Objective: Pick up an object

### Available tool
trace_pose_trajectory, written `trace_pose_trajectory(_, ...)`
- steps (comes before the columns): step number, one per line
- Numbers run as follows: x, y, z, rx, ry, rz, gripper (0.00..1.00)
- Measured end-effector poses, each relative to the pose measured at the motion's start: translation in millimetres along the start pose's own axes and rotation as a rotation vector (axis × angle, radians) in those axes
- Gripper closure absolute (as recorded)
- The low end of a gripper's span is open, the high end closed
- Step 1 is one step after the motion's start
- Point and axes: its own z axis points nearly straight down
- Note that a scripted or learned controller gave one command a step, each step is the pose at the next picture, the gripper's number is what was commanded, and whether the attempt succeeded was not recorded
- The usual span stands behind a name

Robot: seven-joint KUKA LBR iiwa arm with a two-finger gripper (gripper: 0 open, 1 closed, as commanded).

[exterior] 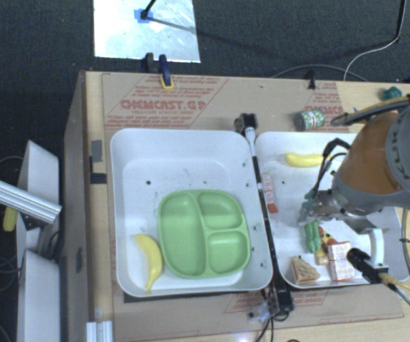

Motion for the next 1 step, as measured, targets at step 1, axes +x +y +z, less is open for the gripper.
trace_pose_trajectory(1,44.1,81.7,-90.1,-0.001,0.001,0.0,1.0)
